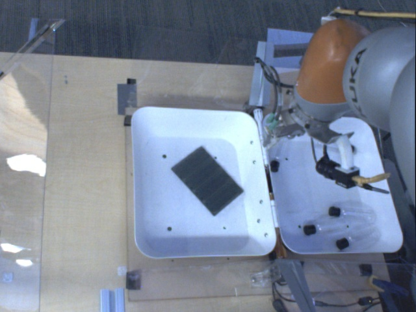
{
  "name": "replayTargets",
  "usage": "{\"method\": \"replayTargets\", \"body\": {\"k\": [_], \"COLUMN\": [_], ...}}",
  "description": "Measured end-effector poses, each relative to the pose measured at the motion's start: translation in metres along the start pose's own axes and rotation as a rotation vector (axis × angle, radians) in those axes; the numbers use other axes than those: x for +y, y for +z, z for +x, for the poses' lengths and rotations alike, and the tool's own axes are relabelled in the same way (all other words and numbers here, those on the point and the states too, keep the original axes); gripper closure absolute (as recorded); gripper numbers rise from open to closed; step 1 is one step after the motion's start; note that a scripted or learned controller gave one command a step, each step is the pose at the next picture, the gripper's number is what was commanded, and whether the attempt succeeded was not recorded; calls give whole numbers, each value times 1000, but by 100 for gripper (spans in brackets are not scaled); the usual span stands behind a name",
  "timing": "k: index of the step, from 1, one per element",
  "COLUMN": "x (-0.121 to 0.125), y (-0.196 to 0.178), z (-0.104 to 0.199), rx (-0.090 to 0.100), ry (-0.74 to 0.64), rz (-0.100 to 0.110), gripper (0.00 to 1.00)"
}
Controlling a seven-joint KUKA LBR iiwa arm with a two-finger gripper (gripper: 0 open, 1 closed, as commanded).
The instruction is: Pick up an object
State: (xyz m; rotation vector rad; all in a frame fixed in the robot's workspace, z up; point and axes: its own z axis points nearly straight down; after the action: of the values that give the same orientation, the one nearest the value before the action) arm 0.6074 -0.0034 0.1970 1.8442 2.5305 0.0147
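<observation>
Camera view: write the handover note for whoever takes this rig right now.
Gripper: above the upper left part of the right bin; open or shut cannot be told; nothing seen held.
Things: a dark grey flat pad lies in the left bin; four small black pieces lie in the right bin, some seemingly caps on clear tubes.
Done: nothing lifted.
Left: pick up one object.

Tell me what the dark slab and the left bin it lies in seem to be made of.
Dark slab: matte dark grey, faint parallel ribs, no glare; likely rubber or foam, though rigid plastic is possible. Left bin: smooth white, rounded moulded corners, soft shading; probably plastic.
</observation>
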Motion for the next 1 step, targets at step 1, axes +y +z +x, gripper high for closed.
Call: {"method": "replayTargets", "body": {"k": [1], "x": [33], "y": [-135], "z": [-21], "rx": [-2], "ry": [-81], "rz": [0], "gripper": [100]}}
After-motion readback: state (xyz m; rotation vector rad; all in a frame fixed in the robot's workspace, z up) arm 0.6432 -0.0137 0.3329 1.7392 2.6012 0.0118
